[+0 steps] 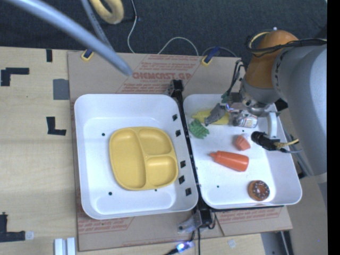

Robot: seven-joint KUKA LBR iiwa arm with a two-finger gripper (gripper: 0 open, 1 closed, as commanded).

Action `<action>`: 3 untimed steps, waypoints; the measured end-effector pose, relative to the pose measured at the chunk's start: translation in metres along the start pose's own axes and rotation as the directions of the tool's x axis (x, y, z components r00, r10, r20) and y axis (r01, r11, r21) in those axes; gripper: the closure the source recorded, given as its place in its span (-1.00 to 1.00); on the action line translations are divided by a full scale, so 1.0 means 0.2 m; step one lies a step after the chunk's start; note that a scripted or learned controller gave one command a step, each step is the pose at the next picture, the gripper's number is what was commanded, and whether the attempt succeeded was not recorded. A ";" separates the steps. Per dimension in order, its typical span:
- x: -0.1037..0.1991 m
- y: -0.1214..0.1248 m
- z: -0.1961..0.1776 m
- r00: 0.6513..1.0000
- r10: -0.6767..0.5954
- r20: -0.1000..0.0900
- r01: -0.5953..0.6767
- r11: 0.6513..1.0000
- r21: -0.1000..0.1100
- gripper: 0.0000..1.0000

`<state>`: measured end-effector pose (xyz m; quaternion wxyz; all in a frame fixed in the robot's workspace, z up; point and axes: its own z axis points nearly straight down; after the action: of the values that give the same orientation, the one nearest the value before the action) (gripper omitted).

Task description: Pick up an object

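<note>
- Your tool (229, 115) sits low over the back-left part of the right bin (281, 193), just beside the yellow item (204, 114) and near the green leafy toy (199, 129).
- Tool state: cannot tell if it is open or closed from this angle; nothing is seen between its tips, so don't log a grasp.
- Progress, as a judgement: early, reach or approach stage. No object looks lifted; all of them lie on the bin floor. The close, the lift and the hold check are all left to do.
- Likely target: the yellow item or the green leafy toy, the two nearest the tool. Cannot tell which.
- Count, right bin, five things: one yellow item (partly hidden by the tool), one green leafy toy by the divider, one small red piece (241, 142), one orange carrot-like toy (229, 160) mid-bin, one round brown donut-like piece (258, 189) at the front right.
- Count, left bin (87, 195): one yellow divided plate (142, 157) with three compartments, nothing on it.
- Two white bins in all, side by side on the table (32, 158).
- One arm (297, 89), reaching in from the right of the view.
</note>
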<state>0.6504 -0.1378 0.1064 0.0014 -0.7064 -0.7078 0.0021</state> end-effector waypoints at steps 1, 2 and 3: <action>0.00 0.00 0.11 1.000 0.000 0.001 0.000 1.000 -0.004 -1.00; -0.01 -0.01 0.07 1.000 -0.002 0.006 0.002 1.000 0.006 1.00; 0.00 -0.02 -0.14 1.000 0.001 -0.001 -0.001 1.000 -0.006 1.00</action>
<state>0.6457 -0.1372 0.1354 -0.0004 -0.7068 -0.7074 -0.0006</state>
